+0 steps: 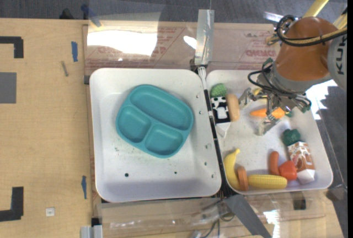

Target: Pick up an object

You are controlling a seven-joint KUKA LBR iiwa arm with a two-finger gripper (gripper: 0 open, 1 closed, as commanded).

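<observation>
Nothing lifted yet: reach made, grasp and raise left to do, by the look of it. Claw (274, 115) down low in the right bin (325, 176), spread or pinching impossible to tell under the wrist. Orange carrot (258, 113) lying right at the fingertips, possibly touching, not visibly gripped. Hot dog (233, 107) just left of the claw; banana (230, 165) and corn cob (267, 180) well below.

Orange carrot (260, 113) lying flat, right bin (325, 168), under gripper (271, 117).

arm (309, 49) cut off at right edge, orange piece (259, 113) partly hidden
</observation>
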